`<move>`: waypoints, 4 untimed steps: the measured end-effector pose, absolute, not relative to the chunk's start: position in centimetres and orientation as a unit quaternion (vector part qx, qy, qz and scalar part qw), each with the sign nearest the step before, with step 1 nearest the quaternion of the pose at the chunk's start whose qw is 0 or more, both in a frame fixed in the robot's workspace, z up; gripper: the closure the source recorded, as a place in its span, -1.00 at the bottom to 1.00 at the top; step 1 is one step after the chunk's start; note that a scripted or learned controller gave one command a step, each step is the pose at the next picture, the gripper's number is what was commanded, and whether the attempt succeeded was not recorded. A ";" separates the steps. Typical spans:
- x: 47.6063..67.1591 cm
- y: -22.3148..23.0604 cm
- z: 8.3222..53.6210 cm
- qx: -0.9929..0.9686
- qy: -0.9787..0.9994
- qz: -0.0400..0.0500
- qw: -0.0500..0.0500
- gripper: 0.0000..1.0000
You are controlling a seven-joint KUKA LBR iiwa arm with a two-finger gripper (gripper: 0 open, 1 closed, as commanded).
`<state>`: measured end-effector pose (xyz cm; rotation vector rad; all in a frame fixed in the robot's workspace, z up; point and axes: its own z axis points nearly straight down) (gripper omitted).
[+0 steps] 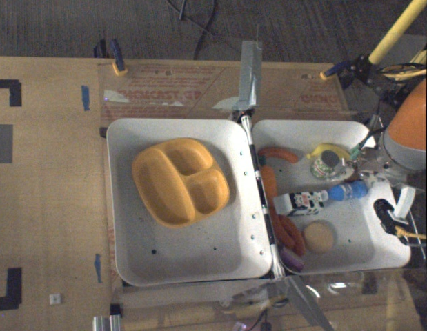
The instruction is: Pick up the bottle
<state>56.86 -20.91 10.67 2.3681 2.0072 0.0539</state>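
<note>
The bottle [316, 199] lies on its side in the right bin [351, 250]. Its body is white with black cow patches and its blue end [349, 191] points right. My gripper [368, 169] hangs over the bin's right part, just above and right of the blue end. The grey wrist [405, 158] and orange band [414, 123] sit behind it. Whether the gripper touches the bottle is unclear.
Around the bottle lie a red sausage [279, 154], an orange sausage [268, 181], linked sausages [290, 232], a tan bun [319, 237], a purple item [293, 259] and a yellow-rimmed round thing [328, 161]. The left bin [130, 254] holds a yellow divided plate [180, 181].
</note>
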 end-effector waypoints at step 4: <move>61.5 -21.4 30.9 0.629 0.777 0.000 0.004 1.00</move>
